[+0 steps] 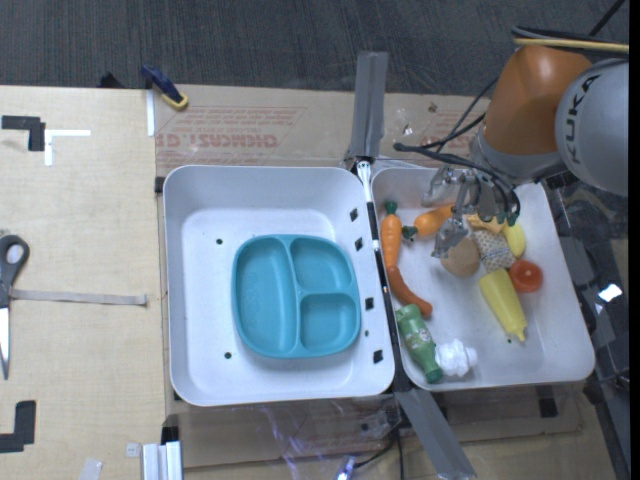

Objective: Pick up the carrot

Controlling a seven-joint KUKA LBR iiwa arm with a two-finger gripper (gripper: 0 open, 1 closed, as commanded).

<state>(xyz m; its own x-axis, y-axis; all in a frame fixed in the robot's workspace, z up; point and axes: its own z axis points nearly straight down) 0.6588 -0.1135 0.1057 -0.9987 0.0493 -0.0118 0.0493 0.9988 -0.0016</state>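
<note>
From the overhead camera you had both bins side by side, and the divider rim [372,268] between them is your landmark. The carrot [390,238] lay just right of that rim, its length running along it with its green top pointing away from you, so there was almost no gap on its rim side. Touching its near end was an orange sausage-like piece [410,292] slanting away from the rim, and beyond that a green bottle [417,341] with a white crumpled object [455,358] beside it. Farther from the rim sat a cluster: a small orange item [432,223], a brown round piece [461,258], a yellow corn-like item [503,304] and a red tomato [526,277]. The open floor of the right bin [560,353] lay mostly in its near right corner. Left of the rim, the left bin [195,298] held a teal divided plate [297,295] with bare white floor all round it.

The arm [560,98] reached in from the right, wrist bent down, and the gripper [462,213] hung over the cluster, well off the rim and apart from the carrot. You could not tell how wide its fingers stood, as they blurred into the objects beneath.
</note>
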